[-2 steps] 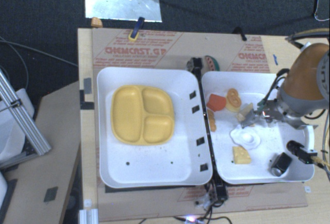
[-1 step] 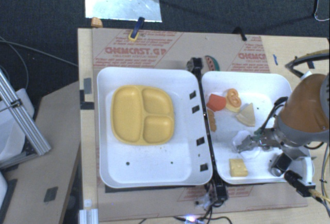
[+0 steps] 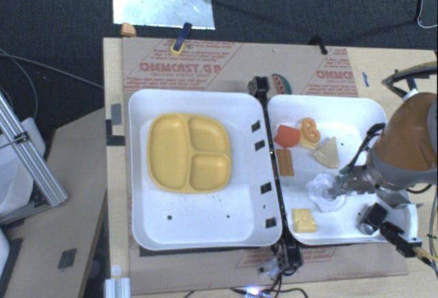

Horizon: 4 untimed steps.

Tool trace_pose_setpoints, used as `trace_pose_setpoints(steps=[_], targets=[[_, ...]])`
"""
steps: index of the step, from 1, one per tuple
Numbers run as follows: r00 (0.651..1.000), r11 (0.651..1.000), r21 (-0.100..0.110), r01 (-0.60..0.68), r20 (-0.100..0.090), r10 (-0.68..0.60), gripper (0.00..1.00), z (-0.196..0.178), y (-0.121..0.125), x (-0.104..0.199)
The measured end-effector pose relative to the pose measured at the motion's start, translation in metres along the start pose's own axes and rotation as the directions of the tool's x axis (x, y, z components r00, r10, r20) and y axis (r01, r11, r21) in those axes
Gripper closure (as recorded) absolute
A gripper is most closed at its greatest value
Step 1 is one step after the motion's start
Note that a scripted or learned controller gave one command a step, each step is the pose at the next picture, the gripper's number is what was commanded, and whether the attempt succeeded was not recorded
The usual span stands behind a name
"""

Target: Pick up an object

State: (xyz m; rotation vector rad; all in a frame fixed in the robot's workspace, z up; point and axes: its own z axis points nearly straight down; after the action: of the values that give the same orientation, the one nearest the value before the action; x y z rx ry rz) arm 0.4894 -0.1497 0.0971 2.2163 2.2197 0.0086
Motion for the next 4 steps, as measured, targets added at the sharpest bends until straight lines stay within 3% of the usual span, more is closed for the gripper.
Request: trace_pose_setpoints(steps=[1, 2, 3, 4], targets=[[1.000, 1.000, 0.004, 0.007, -0.001, -0.007, 1.00, -0.027, -0.001, 0.054], [1.000, 1.000, -0.001, 0.013, -0.003, -0.013, 1.00, -0.091, 0.000, 0.157], [1.000, 1.000, 0.000, 0.002, 0.002, -0.002, 1.00, -0.134, 0.030, 0.132], [1.000, 1.000, 0.009, -0.002, 0.000, 0.002, 1.00, -0.100, -0.003, 0.120]])
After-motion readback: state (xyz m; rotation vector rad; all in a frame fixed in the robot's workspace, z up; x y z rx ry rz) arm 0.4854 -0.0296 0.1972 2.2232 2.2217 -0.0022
